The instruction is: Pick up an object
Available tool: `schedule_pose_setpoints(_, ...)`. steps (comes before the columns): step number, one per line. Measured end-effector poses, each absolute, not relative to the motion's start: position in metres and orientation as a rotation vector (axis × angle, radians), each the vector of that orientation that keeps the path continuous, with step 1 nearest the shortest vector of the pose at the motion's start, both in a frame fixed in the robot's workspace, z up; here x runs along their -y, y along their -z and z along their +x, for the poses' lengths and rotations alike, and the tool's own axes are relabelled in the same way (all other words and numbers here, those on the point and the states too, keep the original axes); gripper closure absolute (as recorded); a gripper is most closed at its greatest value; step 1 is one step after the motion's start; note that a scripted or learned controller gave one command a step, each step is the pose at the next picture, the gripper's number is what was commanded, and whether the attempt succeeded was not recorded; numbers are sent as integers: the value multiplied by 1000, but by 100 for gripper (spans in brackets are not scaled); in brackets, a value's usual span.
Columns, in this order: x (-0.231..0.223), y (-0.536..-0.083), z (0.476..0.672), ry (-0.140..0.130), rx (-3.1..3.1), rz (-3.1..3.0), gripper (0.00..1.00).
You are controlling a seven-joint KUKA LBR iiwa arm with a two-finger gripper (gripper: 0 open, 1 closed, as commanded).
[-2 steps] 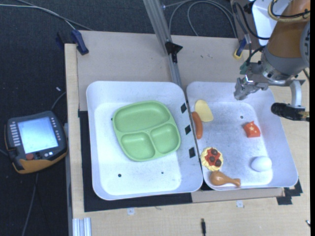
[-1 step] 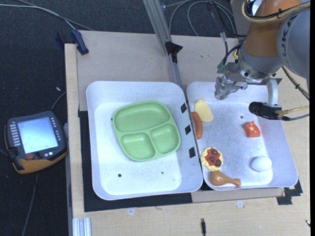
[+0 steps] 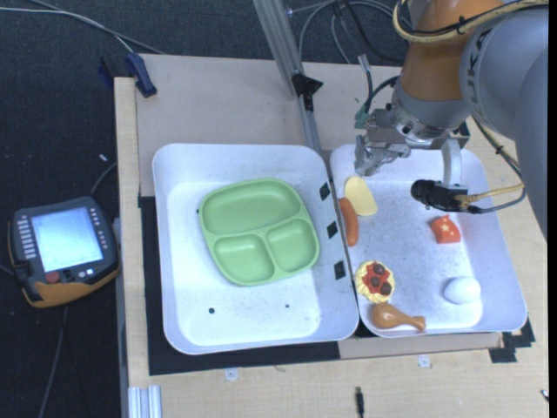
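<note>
My gripper (image 3: 370, 162) hangs over the far left corner of the right bin (image 3: 500, 268), just above and behind a pale yellow piece (image 3: 360, 195). Nothing shows between its fingers. Beside the yellow piece, an orange sausage (image 3: 349, 220) lies along the bin's left wall. A red piece (image 3: 446, 229) sits mid-bin, a white egg (image 3: 461, 290) near the front right, a small pizza (image 3: 376, 279) and a brown drumstick (image 3: 397, 319) at the front left.
The left bin (image 3: 174, 259) holds a green divided plate (image 3: 258, 231). A metal pole (image 3: 283, 37) rises behind the bins. A teach pendant (image 3: 61, 246) lies off the bench to the left.
</note>
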State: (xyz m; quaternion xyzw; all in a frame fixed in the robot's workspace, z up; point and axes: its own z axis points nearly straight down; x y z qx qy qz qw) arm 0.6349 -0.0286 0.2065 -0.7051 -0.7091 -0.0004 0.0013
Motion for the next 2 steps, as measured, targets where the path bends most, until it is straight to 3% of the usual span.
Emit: schedule_pose_setpoints(2,-90,-218,629,6,2229,-2213,100)
